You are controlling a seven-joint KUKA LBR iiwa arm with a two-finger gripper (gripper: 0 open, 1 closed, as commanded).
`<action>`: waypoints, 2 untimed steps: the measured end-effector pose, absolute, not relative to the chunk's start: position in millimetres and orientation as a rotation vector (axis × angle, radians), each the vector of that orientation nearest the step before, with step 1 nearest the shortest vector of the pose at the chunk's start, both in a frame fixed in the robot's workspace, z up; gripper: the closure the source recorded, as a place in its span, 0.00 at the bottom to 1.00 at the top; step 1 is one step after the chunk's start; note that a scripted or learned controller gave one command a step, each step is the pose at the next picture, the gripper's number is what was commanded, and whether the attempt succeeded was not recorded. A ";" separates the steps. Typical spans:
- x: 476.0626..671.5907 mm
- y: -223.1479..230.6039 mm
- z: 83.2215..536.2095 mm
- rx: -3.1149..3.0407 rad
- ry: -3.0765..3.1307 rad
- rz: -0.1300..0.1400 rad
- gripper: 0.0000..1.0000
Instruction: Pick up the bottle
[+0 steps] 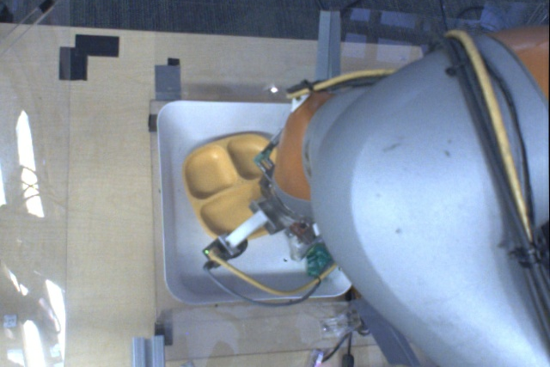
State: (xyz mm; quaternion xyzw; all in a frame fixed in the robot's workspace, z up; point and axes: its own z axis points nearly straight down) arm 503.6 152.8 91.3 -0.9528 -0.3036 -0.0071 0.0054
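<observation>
Arm (412,211) reaches over the white bin (176,271) from the right & its bulk covers most of the view's right half, w/ the orange band just above the wrist. Gripper (290,229) sits low in the bin, toward the near-right part of the floor, just beside the yellow dish (215,176), a divided one lying toward the bin's far-left. Can't tell if the gripper is spread or closed, since the wrist hides its tip. Bottle (316,260): prob. the small clear thing w/ green on it, on the bin floor close to the near rim, just right of the gripper & partly under the arm. It's too hidden to be sure, or to say upright vs lying. No sign it's held: it looks to sit beside the gripper, not inside it, though touching or apart I can't say. Step in hand, as I judge: approach/align for the grasp, i.e. early; lift not yet done. Next move calls for centring the gripper over the bottle w/ a small shift toward the near-right corner, straddling it, going down w/o shoving it into the bin wall, then closing & a straight lift. Mind the dish: it's close by, so a sideways sweep could knock it. A clear bottle is prob. slick & may slip, so grip across the body, not the cap.
</observation>
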 end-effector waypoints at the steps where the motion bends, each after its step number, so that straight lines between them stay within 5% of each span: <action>1: 562.5 175.2 87.5 -2.962 -1.032 0.029 0.00; 2: 500.7 101.3 184.6 -2.844 -1.332 -0.003 0.00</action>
